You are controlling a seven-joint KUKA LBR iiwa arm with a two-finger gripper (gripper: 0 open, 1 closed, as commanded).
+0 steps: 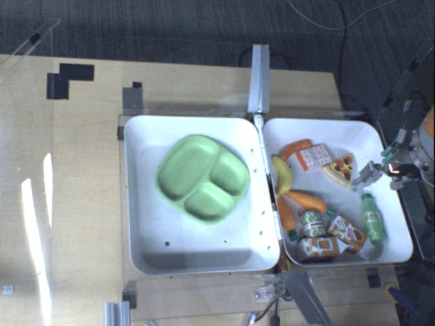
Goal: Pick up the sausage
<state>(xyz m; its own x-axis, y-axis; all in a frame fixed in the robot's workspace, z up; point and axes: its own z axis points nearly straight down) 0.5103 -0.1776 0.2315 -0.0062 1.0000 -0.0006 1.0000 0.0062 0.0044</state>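
The sausage point(295, 147) is a reddish-orange rounded piece lying at the back of the right bin point(360, 132), its right end tucked against a white and red carton point(315, 157). My gripper point(372, 171) is at the right side of that bin, above its right wall, well to the right of the sausage and just right of a pizza slice point(342, 168). Nothing shows held in it.
The right bin also holds a banana point(282, 174), a carrot point(307, 200), another orange-red piece point(286, 214), a can point(312, 223), a green bottle point(372, 217) and small cartons point(348, 231). A green divided plate point(204, 176) lies in the left bin point(146, 250).
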